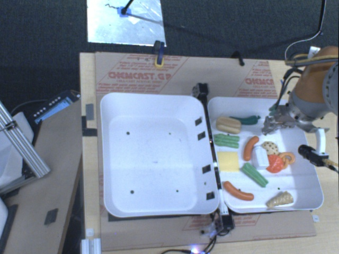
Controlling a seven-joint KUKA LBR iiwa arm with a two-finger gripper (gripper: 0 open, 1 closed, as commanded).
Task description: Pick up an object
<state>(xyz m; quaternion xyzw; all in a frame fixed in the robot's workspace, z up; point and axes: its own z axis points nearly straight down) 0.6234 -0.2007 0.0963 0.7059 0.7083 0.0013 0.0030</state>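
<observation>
Right bin (pixel 318 194): toy food, scattered. End effector (pixel 271 123) hangs over its upper edge; finger state cannot be told. Nearest item: bun (pixel 228 124), beside dark green piece (pixel 246 119). Likely light, rigid, smooth plastic; grip across its narrow middle.

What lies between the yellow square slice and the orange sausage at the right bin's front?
Bare white bin floor between the yellow square slice and orange sausage, in the camera view.

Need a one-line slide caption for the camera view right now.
KUKA arm's gripper poised over the right bin of toy food, near the orange sausage; left bin alongside.
</observation>
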